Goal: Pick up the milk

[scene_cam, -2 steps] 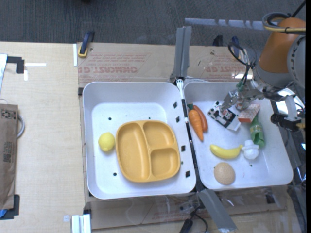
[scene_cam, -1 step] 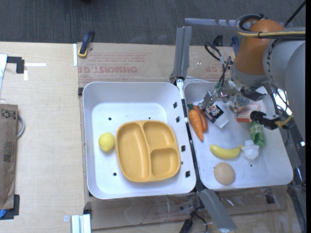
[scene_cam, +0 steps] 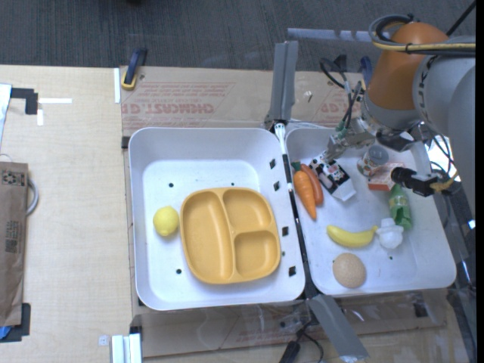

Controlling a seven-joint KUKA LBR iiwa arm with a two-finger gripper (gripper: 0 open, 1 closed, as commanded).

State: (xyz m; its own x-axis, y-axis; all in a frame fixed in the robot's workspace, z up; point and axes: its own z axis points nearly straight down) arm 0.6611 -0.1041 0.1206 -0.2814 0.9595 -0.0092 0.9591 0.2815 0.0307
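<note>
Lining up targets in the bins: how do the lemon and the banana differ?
The lemon is round; the banana is long and curved. The lemon lies in the left bin, just left of the yellow divided plate; the banana lies in the right bin, above the egg. Both are yellow and lie untouched.

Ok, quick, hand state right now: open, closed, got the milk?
Hand: low in the right bin, beside the milk. Cannot be told whether open or closed; no milk seen in its grip.
</note>
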